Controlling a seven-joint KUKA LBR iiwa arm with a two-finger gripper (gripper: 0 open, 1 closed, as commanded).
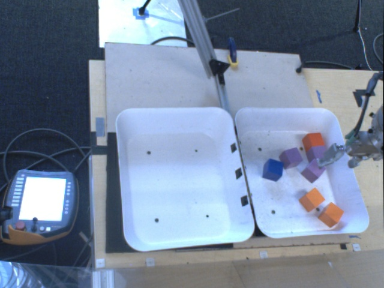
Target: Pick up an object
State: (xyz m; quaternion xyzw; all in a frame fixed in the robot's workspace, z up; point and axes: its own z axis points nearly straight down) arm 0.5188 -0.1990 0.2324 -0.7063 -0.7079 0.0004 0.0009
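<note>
Purple block (312, 170), hand (332, 155) just beside

Gripper (332, 155) sits at the right bin's (282, 122) right rim. Just left of it the way's crowded: purple blocks (312, 170), (291, 157), a third (316, 152), plus an orange block (312, 141) packed close together. Blue cube (272, 170) further left, apart from that cluster. Toward the camera from the gripper, two orange blocks (311, 199), (330, 214) near the front rim. Open floor in the bin's far-left part & front-left corner. Left bin (174, 116), well left, is bare floor. Slanted metal pole (198, 26) crosses above the bench behind both bins.
</note>
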